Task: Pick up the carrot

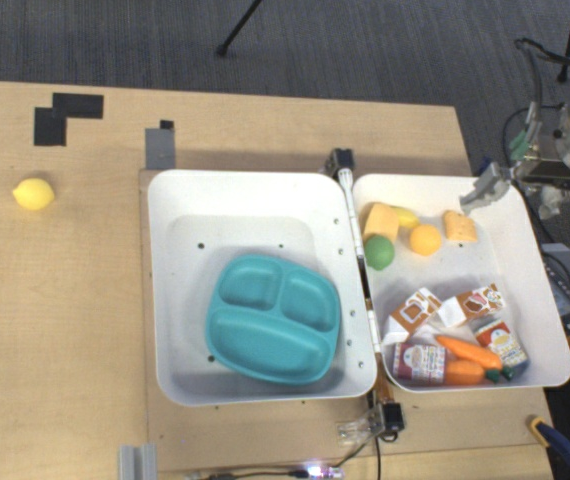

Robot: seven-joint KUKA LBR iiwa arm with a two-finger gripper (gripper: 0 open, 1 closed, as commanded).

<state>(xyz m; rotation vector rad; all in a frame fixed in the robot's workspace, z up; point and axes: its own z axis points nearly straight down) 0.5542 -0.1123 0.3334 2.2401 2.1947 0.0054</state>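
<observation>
No text can be read.

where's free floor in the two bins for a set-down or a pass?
Left white bin: bare floor along its left wall and top, beside the teal divided plastic tray. Right white bin: a bare strip mid-right, between the orange ball above and the small cartons below. Crowded: its bottom corner, where the orange carrot lies against the red-labelled bottle.

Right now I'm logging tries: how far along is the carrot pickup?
Nothing looks done yet. The carrot lies in the right bin, near its front edge among small cartons and a bottle. The claw sits at that bin's far right corner, near a yellow block, with no carrot in it. Left: reach, grasp, lift.
</observation>
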